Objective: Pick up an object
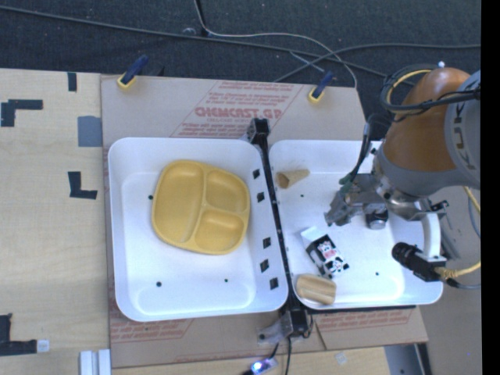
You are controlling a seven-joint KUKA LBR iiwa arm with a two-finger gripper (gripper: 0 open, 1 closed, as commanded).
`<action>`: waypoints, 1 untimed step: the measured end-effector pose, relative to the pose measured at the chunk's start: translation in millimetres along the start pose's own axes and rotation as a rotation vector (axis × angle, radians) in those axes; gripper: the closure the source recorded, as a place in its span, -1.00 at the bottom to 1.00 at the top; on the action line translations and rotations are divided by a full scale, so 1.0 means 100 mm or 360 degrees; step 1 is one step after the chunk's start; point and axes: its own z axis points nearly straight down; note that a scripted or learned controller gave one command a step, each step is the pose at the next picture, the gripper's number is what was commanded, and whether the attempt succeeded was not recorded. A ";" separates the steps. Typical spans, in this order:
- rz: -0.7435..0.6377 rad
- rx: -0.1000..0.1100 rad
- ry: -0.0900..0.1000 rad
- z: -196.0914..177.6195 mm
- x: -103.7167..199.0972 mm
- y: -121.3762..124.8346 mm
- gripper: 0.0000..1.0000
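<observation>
far left of the pincer (341, 212), yellow divided plate (201, 206) in the left bin (125, 233). nearer left, tan cone (291, 178); below-left, black-and-white packet (325, 255) and tan block (316, 289). pincer low over the right bin (391, 283), grip impossible to tell.

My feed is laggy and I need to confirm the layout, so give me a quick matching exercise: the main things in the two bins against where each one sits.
Things:
1. yellow divided plate
2. small tan cone-shaped piece
3. black and white packet
4. tan block

Places:
A. right bin, front edge near the divider
B. left bin, middle
C. right bin, back, close to the divider
D. right bin, middle, in front and to the left of the end effector

Pairs: 1-B, 2-C, 3-D, 4-A
</observation>
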 end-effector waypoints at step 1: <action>-0.0001 0.0001 0.0000 0.06 0.43 0.13 1.00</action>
